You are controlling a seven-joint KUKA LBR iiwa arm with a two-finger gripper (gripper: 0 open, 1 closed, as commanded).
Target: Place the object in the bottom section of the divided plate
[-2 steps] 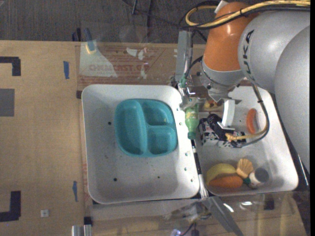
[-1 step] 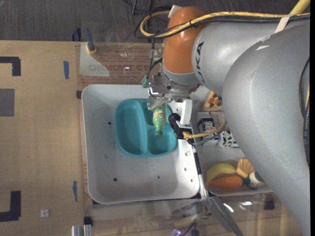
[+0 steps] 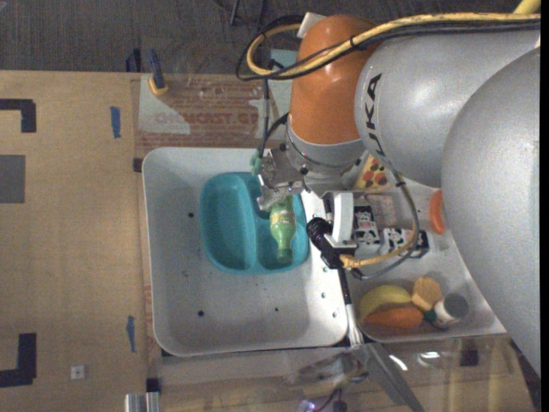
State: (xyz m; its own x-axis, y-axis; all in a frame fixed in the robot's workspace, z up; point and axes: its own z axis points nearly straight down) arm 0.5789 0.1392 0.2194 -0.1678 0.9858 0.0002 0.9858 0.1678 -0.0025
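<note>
The grey arm with its orange band [image 3: 330,80] fills the upper right of the frame and hangs over the boundary between two white bins. Its gripper [image 3: 276,197] sits just above one small green bottle [image 3: 282,233], which lies in the narrow right-hand compartment of the single teal divided plate [image 3: 227,223]; the fingers appear to close on the bottle's top end, though the wrist hides much of them. The plate rests in the left bin [image 3: 171,256], near its right wall. The right bin [image 3: 480,320], partly covered by the arm, holds a cluster at the lower right: one yellow banana-like piece [image 3: 383,297], one orange piece [image 3: 395,318], one small tan item [image 3: 425,292] and one grey cylinder [image 3: 452,305]. A black-and-white patterned carton [image 3: 369,227] lies beside the wrist.
</note>
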